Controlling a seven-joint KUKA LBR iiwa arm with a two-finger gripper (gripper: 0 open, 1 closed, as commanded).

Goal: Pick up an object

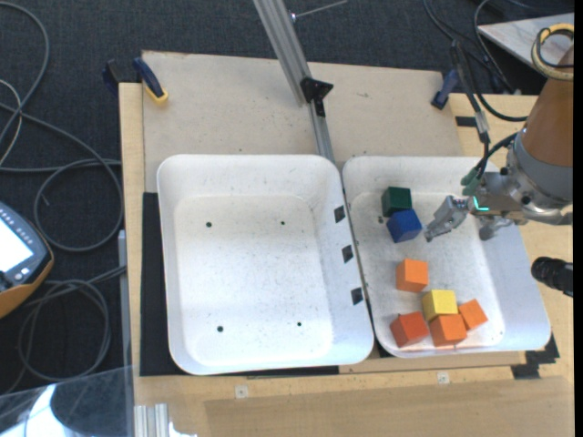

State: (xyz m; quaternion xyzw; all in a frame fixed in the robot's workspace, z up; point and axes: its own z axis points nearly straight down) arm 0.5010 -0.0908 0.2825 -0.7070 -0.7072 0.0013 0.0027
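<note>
The arm (551,144) reaches in from the right, its wrist hanging over the right bin (519,271) with the jaws (465,218) pointing down and leftward. The two fingers stand apart, one (443,218) toward the blue cube (404,225) and the other toward the bin's right side; nothing shows between them. The left finger's tip sits just right of the blue cube; whether it touches, I cannot tell. A green cube (397,198) rests just behind the blue cube, touching it. Nearer the camera from the blue cube lies an orange cube (413,274). Farther that way, a yellow cube (440,302) sits among three more orange cubes (437,326) at the bin's front.
</note>
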